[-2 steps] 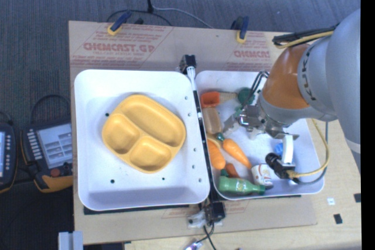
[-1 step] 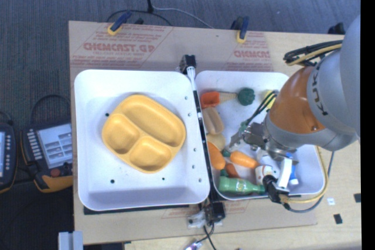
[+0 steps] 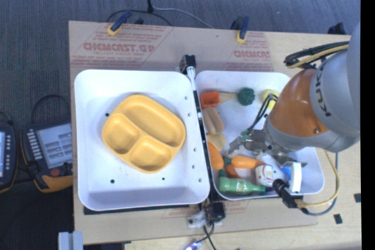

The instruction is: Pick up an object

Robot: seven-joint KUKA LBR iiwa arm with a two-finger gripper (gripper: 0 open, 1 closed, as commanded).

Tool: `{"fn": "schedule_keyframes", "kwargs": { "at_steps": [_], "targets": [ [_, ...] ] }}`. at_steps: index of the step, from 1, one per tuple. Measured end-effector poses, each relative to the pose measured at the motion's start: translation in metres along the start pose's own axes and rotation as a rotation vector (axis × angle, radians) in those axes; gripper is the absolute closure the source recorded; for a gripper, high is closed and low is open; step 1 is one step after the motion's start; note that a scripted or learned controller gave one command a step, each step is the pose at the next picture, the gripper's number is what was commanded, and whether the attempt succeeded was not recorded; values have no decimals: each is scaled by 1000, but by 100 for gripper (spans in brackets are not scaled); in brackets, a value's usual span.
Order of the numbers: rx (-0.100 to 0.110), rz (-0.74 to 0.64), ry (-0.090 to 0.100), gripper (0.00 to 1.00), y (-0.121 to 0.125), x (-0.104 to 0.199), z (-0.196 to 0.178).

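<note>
The arm (image 3: 319, 105) reaches down into the right bin (image 3: 310, 184), orange band bulking over the bin's middle. The gripper (image 3: 249, 140) sits low among the toys, just above the orange carrot-like piece (image 3: 245, 162); whether it is wide, narrow or holding anything, I cannot tell from here. Around the gripper: a tan hot-dog bun shape (image 3: 213, 121) to its left, a small orange block (image 3: 210, 98) and a dark green ball (image 3: 246, 96) towards the bin's far wall, a green bottle (image 3: 239, 187) lying along the near wall, and a small white figure (image 3: 265, 173) just right of the carrot piece. Left of the gripper, across the divide, the left bin (image 3: 94, 184) holds a yellow three-compartment plate (image 3: 144, 132). Both bins rest on the table (image 3: 88, 38).
</note>
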State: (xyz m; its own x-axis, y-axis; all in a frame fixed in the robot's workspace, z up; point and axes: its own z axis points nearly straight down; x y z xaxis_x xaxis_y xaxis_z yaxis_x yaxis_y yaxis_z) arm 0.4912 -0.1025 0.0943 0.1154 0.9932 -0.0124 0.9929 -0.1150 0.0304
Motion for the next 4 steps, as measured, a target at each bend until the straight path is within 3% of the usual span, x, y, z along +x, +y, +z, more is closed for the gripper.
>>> {"fn": "schedule_keyframes", "kwargs": {
  "at_steps": [1, 2, 3, 4],
  "targets": [
    [-10, 284, 5, 0, 4, 2, 0],
    [-4, 163, 0, 0, 1, 2, 0],
    [6, -82, 3, 0, -1, -2, 0],
    [13, 59, 6, 0, 71, 4, 3]
  ]
}}
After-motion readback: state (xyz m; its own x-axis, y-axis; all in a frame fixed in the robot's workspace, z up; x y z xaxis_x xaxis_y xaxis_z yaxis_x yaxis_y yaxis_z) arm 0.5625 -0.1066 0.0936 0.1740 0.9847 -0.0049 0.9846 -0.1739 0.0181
